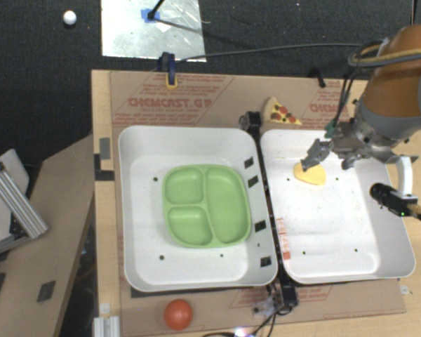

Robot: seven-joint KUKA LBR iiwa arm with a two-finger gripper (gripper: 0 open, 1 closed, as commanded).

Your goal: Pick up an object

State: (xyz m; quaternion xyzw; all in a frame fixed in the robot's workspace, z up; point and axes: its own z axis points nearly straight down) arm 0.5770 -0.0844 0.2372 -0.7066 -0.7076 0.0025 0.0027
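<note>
Pickup not yet done: gripper (313,164) poised touching yellow object (311,175) in right bin (379,258), grasp state impossible to tell.

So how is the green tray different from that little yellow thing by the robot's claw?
The green tray is large, with three compartments; the yellow piece is small, flat and plain. The tray lies in the left bin, the yellow piece in the right bin. The tray sits far from the gripper, while the yellow piece lies right beneath it. Both rest flat on a white bin floor.
</note>
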